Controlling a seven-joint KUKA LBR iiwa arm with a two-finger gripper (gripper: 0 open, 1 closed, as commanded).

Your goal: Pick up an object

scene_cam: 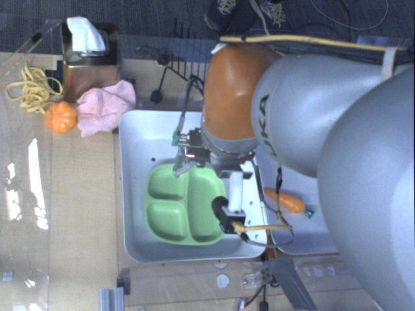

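Note:
A green divided plate lies flat in the left white bin, filling its middle. My gripper hangs low over the plate's far edge, at or just above the rim. An orange carrot with a green tip lies in the right bin, close to the wall between the two bins. The grey arm with its orange band covers most of the right bin and the right edge of the plate.
On the bench left of the bins lie a pink cloth, a small orange pumpkin and a yellow cord. A brown tissue box stands behind them. A person's shoes show at the top.

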